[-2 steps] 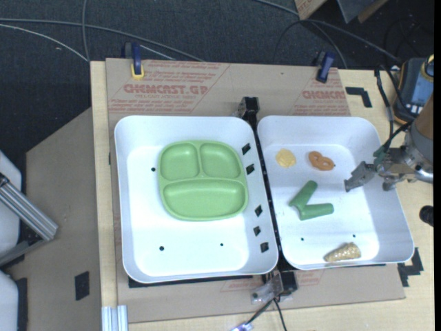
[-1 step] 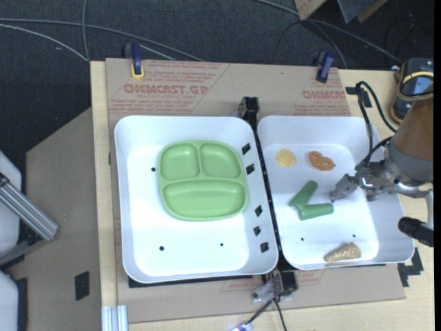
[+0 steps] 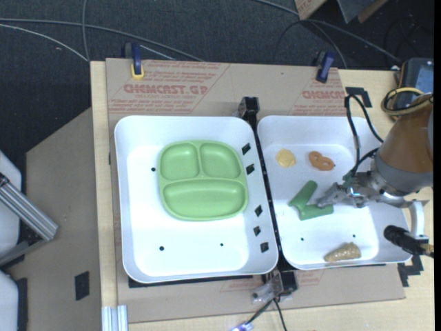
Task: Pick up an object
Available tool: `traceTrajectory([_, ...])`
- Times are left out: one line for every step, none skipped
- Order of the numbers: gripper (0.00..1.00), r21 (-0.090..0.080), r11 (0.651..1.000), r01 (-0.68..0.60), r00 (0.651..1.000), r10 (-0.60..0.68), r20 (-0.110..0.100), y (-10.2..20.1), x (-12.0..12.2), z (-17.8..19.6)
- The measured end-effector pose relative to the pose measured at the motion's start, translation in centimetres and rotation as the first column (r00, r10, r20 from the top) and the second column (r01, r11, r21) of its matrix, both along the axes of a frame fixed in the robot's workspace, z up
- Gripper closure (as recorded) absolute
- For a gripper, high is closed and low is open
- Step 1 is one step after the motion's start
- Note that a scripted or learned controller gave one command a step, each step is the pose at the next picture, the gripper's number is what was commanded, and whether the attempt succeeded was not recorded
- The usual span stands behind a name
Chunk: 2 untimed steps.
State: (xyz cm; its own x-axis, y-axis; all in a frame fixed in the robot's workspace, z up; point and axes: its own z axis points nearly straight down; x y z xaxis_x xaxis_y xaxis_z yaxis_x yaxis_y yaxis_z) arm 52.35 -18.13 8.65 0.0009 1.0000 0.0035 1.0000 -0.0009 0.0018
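**Jaws lowered onto the green block**

The gripper (image 3: 329, 197) is seen low in the right bin (image 3: 365, 140), its tips touching the green block (image 3: 308, 202), which lies mid-bin. Whether the jaws are parted or closed cannot be told, so no hold is claimed. The block was probably chosen as the largest item there. A pretzel (image 3: 321, 161), a yellow piece (image 3: 285, 158) and a tan piece (image 3: 342, 253) lie apart. A green tray (image 3: 202, 180) sits in the left bin (image 3: 138, 219).

Smooth plastic green divided plate (image 3: 202, 180); glossy white bins (image 3: 138, 185); paper-covered bench (image 3: 179, 81).
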Motion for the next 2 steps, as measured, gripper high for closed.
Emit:
traceTrajectory([1.00,-0.003,1.000,-0.001,1.000,0.001,0.011,0.0,0.3,1.5])
traceTrajectory([1.00,-0.006,1.000,-0.001,1.000,0.001,0.003,-1.1,0.5,6.9])
